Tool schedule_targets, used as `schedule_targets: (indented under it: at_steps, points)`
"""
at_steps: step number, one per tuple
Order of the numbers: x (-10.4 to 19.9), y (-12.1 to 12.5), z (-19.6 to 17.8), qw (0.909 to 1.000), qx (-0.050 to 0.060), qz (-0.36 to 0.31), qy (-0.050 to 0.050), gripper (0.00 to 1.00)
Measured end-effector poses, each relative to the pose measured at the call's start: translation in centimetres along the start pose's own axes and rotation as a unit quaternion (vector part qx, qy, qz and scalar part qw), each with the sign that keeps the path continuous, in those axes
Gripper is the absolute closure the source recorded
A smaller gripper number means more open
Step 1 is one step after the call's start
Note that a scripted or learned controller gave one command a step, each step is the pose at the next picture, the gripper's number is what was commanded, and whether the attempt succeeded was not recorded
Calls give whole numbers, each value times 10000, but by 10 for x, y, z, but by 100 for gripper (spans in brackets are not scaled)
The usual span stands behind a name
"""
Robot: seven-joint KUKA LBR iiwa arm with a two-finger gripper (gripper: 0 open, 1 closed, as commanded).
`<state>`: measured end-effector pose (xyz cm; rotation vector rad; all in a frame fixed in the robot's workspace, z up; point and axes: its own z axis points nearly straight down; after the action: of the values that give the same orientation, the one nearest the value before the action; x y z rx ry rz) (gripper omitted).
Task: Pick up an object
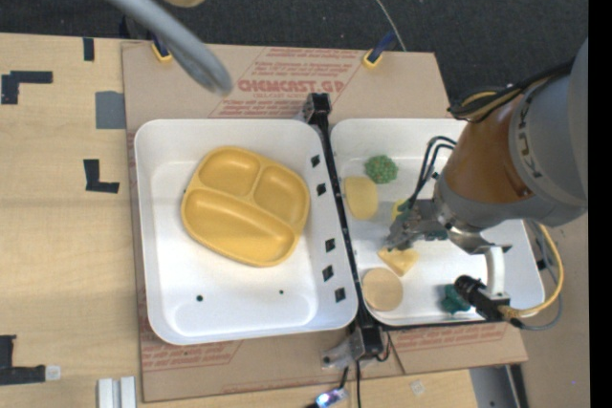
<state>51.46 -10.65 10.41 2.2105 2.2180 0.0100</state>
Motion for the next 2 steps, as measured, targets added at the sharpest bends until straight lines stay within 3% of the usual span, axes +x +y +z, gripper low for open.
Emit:
schedule_targets:
  at_steps: [1,2]
  points:
    - [-5,-7,-55,10000,48,14,10,100]
    - [-3,4,-103,10000,38,6,9,100]
